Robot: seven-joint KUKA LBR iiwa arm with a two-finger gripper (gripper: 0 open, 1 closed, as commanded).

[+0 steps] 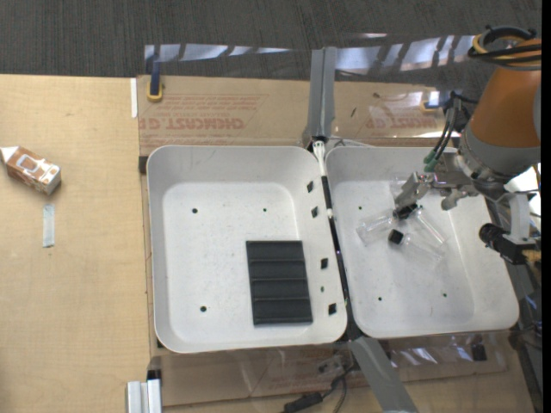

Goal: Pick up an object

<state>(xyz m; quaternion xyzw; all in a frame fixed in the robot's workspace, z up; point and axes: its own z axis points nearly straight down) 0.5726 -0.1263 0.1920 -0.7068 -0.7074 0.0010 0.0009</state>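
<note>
- Pale wooden worktop (69, 317) carries two shallow white plastic bins side by side, with brown cardboard under and behind them and dark carpet beyond.
- Left white bin (172, 334) holds one thing: a flat black ribbed rectangular block (279, 282), lying flat in the lower right part of its floor, well apart from the arm.
- Right white bin (482, 321) holds a crumpled clear plastic piece (383, 226) with a small black part (396, 237) on or in it, lying in the upper middle of the floor.
- Grey arm with the orange band (504, 110) reaches in from the right, and its gripper (409, 198) sits low, just above the clear plastic, apparently touching its top.
- From where I stand I cannot tell how the gripper is set; the metal parts blur together against the white floor.
- I cannot say that it holds anything.
- Risk, as I judge it: clear film is thin and slippery, so a close could pinch only a fold and let it slide out on the lift.
- Another risk: pressing down could flatten or push the plastic sideways rather than catch it.
- Hard to make out: the outline of the clear plastic, which fades into the bin floor, and whether the small black part is attached to it.
- Off to the far left a small orange and white packet (33, 170) and a pale strip (48, 227) lie on the worktop, outside both bins.
</note>
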